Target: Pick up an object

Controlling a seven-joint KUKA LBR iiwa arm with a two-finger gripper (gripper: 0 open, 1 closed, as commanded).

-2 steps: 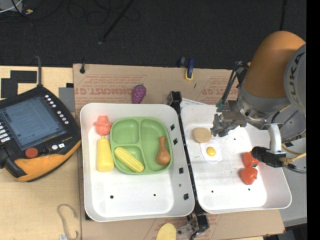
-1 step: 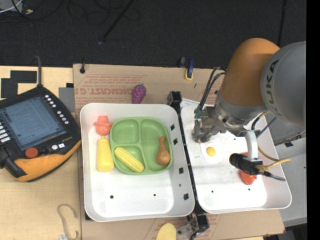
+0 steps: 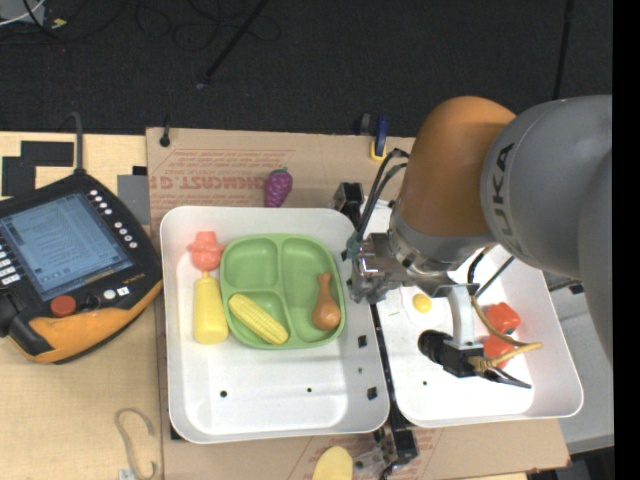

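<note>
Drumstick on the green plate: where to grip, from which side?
Probably the thin neck of the drumstick, from straight above, closing across its width: it lies flat in the right compartment of the green plate, neck toward the far side.

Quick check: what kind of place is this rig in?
Probably a robotics lab test bench, not a kitchen: a teach pendant lies beside the left bin, which holds toy food such as a corn cob on a green divided plate, and loose cables trail behind.

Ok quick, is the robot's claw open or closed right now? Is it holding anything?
Gripper: cannot be told from this view.
</note>
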